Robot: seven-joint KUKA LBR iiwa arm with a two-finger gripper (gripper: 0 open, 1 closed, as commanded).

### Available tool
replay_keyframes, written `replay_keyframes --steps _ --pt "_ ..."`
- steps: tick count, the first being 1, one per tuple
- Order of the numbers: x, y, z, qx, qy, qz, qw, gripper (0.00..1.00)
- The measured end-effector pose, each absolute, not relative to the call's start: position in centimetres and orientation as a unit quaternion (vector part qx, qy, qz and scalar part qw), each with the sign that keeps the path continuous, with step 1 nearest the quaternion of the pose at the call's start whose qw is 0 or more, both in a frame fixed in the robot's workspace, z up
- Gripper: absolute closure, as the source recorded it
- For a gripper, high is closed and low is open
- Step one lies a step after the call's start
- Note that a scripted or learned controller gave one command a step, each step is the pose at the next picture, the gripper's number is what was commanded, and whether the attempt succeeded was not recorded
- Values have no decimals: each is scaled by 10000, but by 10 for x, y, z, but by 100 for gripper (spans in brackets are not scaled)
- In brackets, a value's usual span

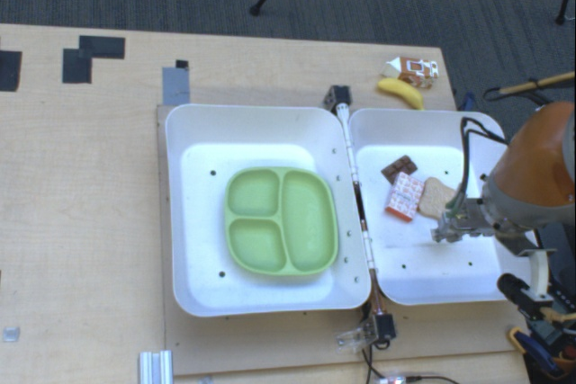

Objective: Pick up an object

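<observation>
Toast slice lies in the right bin, touching a red-and-white packet, with a brown block just above. Directly beside the toast's lower right edge, the claw sits low; whether it is apart or together I cannot tell. A clean grasp would centre over the toast, clear of the packet.

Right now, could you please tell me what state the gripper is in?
Gripper: cannot be told; it hangs over the right bin, beside the tan piece.
</observation>
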State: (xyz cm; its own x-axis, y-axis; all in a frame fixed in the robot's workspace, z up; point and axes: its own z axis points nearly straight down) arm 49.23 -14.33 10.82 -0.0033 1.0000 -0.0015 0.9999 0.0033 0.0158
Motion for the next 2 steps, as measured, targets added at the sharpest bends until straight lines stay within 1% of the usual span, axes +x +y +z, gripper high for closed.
replay_keyframes --steps 1,2 --pt "492 -143 108 7056 7085 49 61 0" --pt "494 -143 119 7053 7088 61 70 100"
